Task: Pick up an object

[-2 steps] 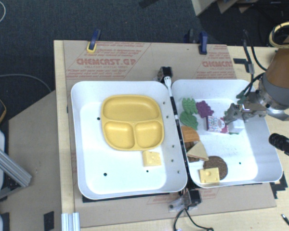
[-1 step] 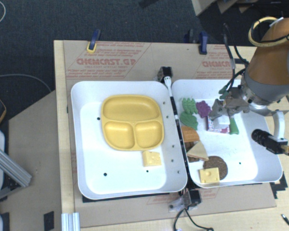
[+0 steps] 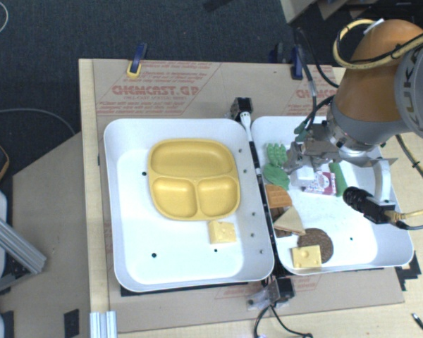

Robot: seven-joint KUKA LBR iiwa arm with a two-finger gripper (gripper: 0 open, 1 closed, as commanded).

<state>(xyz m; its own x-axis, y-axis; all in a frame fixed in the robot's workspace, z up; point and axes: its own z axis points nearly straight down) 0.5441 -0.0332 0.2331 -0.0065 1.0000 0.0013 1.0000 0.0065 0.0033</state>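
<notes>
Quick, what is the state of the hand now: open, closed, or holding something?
Hand: cannot be told; it sits low over the right bin near the green item.

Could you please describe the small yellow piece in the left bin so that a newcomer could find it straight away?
Start at the left white bin, which holds a large yellow divided plate. Just below the plate's lower right compartment lies a small yellow cheese-like square, flat on the bin floor.
</notes>
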